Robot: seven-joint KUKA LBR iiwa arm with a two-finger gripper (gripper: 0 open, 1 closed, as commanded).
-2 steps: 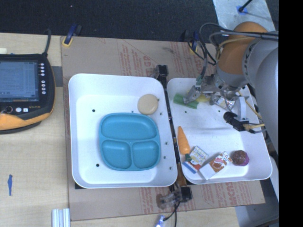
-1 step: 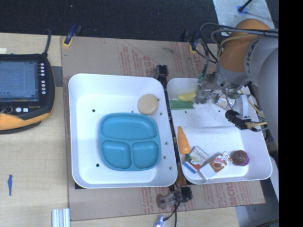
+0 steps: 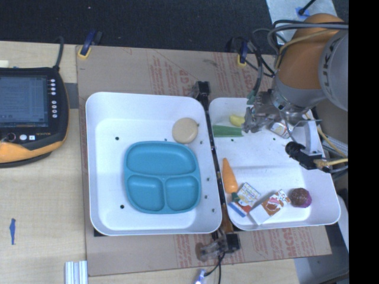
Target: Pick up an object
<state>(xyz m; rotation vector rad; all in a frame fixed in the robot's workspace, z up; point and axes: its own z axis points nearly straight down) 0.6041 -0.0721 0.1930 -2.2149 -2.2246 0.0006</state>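
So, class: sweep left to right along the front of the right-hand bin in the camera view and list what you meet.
Carrot → small packets → red-and-white packet → dark purple ball.

arm [image 3: 308, 58]: enters from right, bent downward | gripper [image 3: 256, 123]: low, pointing down

Two shallow white plastic bins are set side by side on the worktop [image 3: 47, 218]. In the left bin [image 3: 106, 158], a blue three-compartment plate [image 3: 161, 176] is laid, with a round tan disc [image 3: 185, 130] just behind it. In the right bin [image 3: 266, 152], an orange carrot-shaped piece [image 3: 229, 175] is placed along the left wall, small printed packets [image 3: 260, 201] near the front, and a dark purple ball [image 3: 299, 197] right of them.
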